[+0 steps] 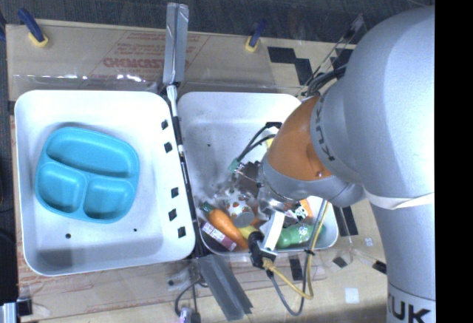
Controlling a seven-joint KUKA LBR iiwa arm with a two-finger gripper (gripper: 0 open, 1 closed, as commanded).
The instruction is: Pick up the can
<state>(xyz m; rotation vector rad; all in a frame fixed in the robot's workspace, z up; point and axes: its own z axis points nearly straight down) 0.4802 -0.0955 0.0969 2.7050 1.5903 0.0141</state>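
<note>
My gripper (240,192) is low in the right bin (214,122), above a heap of objects at the bin's front edge, and the orange wrist band and grey arm cover most of it. Just below it lie an orange carrot-shaped thing (222,224), a small white and red thing (236,208) and a green bottle (295,234). A dark cylindrical thing with a red patch (225,242), possibly the can, lies on its side under the carrot against the front wall. Nothing can be seen held by the gripper.
A blue divided tray (87,172) sits in the left bin (44,247). A raised divider (176,159) separates the two bins. The back half of the right bin is bare white floor. The arm fills the right side.
</note>
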